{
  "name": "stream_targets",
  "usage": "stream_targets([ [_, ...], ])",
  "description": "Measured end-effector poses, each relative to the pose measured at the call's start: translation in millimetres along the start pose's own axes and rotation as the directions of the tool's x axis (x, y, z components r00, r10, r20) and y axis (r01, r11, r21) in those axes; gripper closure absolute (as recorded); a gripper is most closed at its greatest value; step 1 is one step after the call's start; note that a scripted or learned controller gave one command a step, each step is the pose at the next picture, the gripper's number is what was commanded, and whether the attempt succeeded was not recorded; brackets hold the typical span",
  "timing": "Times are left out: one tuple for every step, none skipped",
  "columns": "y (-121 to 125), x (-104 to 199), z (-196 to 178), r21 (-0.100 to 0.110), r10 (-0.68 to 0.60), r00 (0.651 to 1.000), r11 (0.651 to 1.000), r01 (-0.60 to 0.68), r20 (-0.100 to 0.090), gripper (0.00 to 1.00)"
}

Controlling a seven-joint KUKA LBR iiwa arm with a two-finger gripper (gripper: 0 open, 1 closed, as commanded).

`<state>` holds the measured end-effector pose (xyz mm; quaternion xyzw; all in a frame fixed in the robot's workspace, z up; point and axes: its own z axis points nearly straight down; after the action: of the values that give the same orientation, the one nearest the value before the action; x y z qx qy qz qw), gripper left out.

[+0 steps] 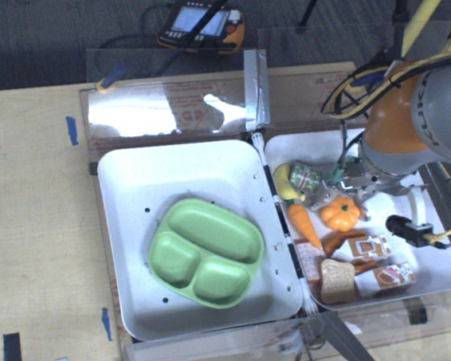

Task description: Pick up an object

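The jaws (346, 188) hang low in the right bin (447, 272), just above and seemingly touching the small orange pumpkin (340, 215), but whether they are spread or pressed together I cannot tell, as the wrist hides them. Around the pumpkin lie a carrot (303, 225), a yellow-green piece (297, 179), a bread slice (338, 279) and small cartons (394, 276). A green divided tray (207, 252) rests in the left bin (122, 186) on the tabletop (39, 235).

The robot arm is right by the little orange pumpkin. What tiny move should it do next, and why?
Probably ease straight down a little. The gripper hangs just above the orange pumpkin in the right bin, and nothing shows in its grip yet. The carrot lies close beside the pumpkin, so go slowly.
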<state>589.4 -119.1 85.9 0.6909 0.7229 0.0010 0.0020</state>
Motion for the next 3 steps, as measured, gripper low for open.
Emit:
stream_targets([
  [3, -1, -8, -0.003, 0.003, 1.000, 1.000, -0.003, 0.000, 1.00],
  [-55, -36, -2, -0.005, -0.211, 0.977, 0.977, 0.211, 0.002, 1.00],
  [-26, -52, -1, -0.001, -0.768, 0.641, 0.641, 0.768, 0.003, 1.00],
])
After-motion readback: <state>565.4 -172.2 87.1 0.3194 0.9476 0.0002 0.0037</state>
